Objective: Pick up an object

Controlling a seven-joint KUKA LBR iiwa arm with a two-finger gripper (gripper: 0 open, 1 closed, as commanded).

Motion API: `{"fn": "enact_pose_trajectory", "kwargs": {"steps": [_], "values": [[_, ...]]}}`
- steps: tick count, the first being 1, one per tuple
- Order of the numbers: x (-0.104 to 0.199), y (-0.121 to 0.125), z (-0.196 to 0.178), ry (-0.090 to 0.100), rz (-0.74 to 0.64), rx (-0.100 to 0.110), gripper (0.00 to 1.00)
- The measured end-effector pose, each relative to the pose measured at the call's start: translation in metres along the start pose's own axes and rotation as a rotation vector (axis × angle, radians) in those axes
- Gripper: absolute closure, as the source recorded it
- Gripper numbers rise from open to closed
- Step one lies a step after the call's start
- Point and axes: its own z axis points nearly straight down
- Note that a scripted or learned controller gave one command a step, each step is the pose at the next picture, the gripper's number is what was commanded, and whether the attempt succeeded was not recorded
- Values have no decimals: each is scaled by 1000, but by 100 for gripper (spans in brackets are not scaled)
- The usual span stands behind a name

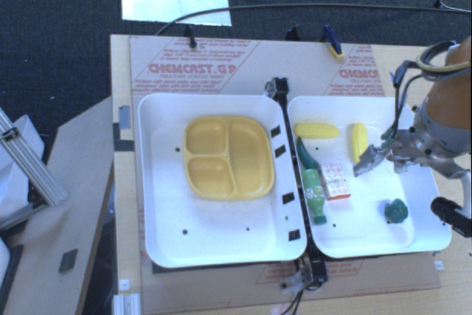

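Camera view: two white bins side by side on the bench, left bin w/ a yellow divided plate sitting about mid-bin, nothing on the plate. Right bin has the loose items: a yellow corn cob lying crosswise near the far-left corner, a second yellow piece, banana-like, lying lengthwise just right of it, a green bottle along the left wall w/ a darker green item just beyond its far end, a small white-and-red box touching or nearly touching the bottle's right side, and a dark green lumpy piece, prob. broccoli, apart from the rest toward the near-right. Arm comes in from the right, orange band above the wrist; gripper hangs over the right bin between the banana-like piece and the box, tips pointing left. Fingers look close together, but can't tell whether they're shut or slightly apart; nothing visible between them. Can't tell if the tips touch the bin floor. All right-bin items lie on the bin floor, none lifted.
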Motion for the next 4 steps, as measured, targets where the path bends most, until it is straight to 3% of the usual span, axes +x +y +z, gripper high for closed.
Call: {"fn": "enact_pose_trajectory", "kwargs": {"steps": [1, 4], "values": [[0, 1, -2, -1, -1, -6, 0], [2, 6, 153, -3, 4, -8, 0]]}}
